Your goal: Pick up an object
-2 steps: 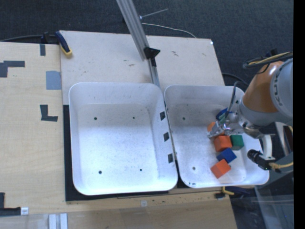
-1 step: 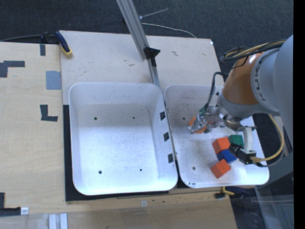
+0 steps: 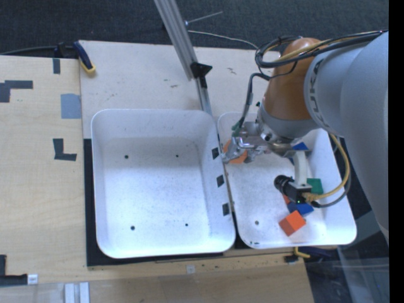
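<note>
arm (image 3: 328, 81): one, over right bin | bins: two, left bin (image 3: 158, 182), right bin (image 3: 265, 194) | gripper (image 3: 238, 149): one, closed on orange piece (image 3: 237, 159) by dividing wall | loose blocks: one orange block (image 3: 292, 222), two blue, one green block (image 3: 314, 185)

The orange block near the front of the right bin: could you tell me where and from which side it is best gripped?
Grip the orange block across two opposite flat faces, coming straight down from above. It seems to lie clear of the right bin's wall, though a blue piece sits close behind it, so close across the sides away from that.
</note>
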### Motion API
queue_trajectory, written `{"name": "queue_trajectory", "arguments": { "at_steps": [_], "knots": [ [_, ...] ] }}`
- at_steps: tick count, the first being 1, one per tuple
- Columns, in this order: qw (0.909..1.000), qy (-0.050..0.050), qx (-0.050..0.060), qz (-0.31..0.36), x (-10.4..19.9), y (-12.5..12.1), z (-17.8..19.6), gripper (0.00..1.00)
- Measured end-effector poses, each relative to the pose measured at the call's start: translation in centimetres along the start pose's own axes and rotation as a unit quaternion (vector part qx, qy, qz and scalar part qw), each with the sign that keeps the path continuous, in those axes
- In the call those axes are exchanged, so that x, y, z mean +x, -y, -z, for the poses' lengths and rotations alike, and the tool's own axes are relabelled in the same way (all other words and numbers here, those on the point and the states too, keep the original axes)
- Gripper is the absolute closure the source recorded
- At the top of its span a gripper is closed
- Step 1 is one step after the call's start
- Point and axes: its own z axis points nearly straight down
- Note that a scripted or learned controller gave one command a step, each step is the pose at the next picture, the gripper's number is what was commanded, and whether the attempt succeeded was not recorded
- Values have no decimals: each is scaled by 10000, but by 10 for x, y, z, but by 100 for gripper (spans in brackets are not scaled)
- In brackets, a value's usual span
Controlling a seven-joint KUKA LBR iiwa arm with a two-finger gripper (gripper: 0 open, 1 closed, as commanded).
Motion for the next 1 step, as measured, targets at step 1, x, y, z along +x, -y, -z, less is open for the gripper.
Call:
{"name": "queue_trajectory", "arguments": {
  "at_steps": [1],
  "knots": [
    [10000,-1,16,-2,82,-43,-4,100]
  ]
}}
